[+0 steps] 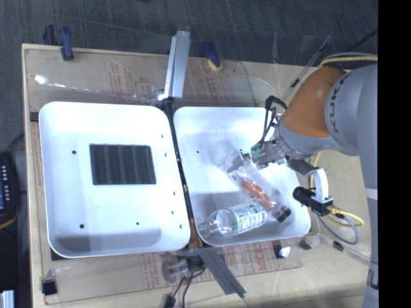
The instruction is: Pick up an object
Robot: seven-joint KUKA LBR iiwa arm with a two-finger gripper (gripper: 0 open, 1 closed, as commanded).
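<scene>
Right bin (192, 133): 1 clear plastic bottle (234, 221) lying along the near wall; 1 clear wrapped item with orange contents (257, 190) beside it. Gripper (252, 156) low above that wrapper; grip state cannot be told. Left bin (64, 127): 1 dark ribbed panel (122, 164).

Two shallow white plastic bins (64, 172) look smooth, faintly glossy. A clear plastic bottle (236, 220) glints, beside a crinkly transparent wrapper (253, 185). The pale wooden bench (257, 268) is matt; the grey arm (359, 108) has a satin sheen.
</scene>
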